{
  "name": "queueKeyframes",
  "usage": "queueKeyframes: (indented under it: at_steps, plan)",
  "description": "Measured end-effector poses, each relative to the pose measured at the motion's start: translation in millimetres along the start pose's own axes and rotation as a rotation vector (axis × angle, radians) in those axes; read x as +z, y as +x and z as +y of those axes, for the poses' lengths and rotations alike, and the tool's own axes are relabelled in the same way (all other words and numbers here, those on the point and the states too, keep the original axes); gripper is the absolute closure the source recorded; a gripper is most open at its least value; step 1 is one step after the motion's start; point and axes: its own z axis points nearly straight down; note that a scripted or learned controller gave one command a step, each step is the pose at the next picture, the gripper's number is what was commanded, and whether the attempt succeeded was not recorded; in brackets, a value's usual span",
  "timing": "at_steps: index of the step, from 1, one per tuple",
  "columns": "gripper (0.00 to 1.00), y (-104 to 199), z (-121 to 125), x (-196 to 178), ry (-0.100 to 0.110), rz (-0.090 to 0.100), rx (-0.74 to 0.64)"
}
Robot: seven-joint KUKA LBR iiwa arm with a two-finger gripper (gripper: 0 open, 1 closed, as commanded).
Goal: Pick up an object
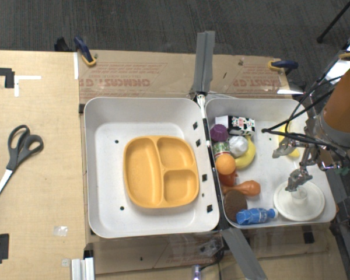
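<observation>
Objects, mostly rounded and smooth, crowd your right bin point(315, 107): orange ball point(225, 164), blue bottle point(255, 216). Gripper point(296, 179) above white disc point(299, 202); pincer state indeterminable.

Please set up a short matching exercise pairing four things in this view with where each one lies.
Things:
1. yellow divided plate
2. scissors
3. blue bottle
4. gripper

Places:
A. on the bench, left of both bins
B. above the white disc in the right bin
C. middle of the left bin
D. near front edge of the right bin

Pairs: 1-C, 2-A, 3-D, 4-B
</observation>
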Motion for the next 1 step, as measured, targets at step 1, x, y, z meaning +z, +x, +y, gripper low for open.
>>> queueKeyframes:
  at_steps: [1]
  plan:
    - [0.0,12.7,73.3,65.2,0.0,-0.004,0.169]
